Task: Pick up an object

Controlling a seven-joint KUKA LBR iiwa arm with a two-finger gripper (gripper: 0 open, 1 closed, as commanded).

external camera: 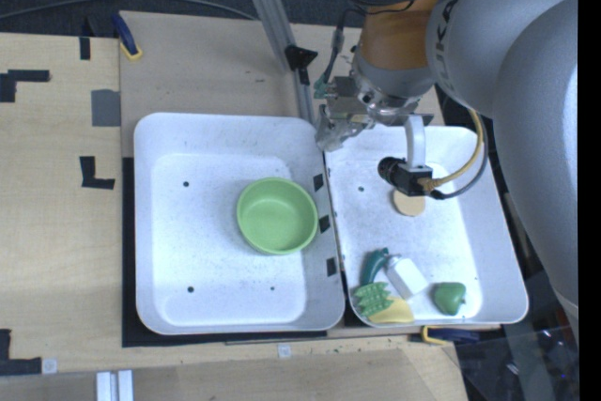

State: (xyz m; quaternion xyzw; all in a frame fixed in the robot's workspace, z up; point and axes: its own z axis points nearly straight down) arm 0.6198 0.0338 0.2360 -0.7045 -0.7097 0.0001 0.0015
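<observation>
claw (334,134) over the far right corner of left bin (160,146), opening can't be told, nothing visibly held. green bowl (276,216) in that bin, near its right edge. likely light, stiff, slick plastic; pinch the rim on one side.

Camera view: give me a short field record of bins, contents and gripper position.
left bin: green bowl, upright, near the middle
right bin: tan disc mid-bin; white block, dark green piece, leafy green toy, green lump, yellow piece clustered at the front
gripper: over the rear end of the divide between bins, apart from all objects
</observation>
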